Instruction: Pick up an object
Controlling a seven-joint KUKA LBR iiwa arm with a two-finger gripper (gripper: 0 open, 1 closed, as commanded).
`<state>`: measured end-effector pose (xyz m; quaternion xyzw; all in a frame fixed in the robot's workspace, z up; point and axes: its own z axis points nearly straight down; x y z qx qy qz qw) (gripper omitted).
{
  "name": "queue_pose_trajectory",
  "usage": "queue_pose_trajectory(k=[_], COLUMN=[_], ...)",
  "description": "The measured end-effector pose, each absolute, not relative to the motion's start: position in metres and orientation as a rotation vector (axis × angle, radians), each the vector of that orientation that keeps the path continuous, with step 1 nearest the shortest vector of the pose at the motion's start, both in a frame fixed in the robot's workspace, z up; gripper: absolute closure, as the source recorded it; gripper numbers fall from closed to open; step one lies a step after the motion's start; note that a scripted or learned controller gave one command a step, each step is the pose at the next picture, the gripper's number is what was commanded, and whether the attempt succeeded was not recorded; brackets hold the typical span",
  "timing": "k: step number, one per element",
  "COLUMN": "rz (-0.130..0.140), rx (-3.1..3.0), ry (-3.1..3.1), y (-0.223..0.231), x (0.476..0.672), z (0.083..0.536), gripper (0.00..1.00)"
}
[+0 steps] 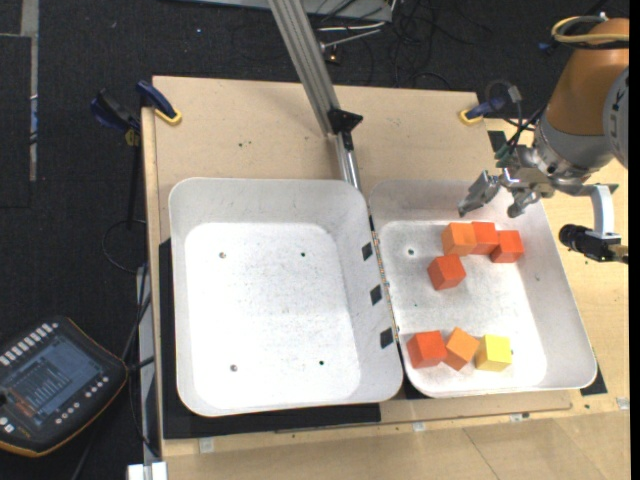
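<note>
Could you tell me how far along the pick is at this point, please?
Done: the arm has reached the right bin. In hand: nothing; the open gripper hovers above the upper cluster of orange blocks. Left: descend, close on a block, lift it.

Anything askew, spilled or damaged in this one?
Nothing stands out. All the blocks lie inside the right bin, in two loose clusters. The gripper hangs open above its far edge, holding nothing.

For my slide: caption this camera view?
Open gripper hovers above orange blocks in the right white bin.
</note>
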<state>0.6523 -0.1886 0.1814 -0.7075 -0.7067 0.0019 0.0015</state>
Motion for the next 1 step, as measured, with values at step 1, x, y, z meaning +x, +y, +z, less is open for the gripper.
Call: queue_pose_trajectory(k=[1], rz=[0.004], rx=[-2.217], ry=[-2.223], y=[-0.183], x=[0.6605], z=[0.1306], gripper=[0.0])
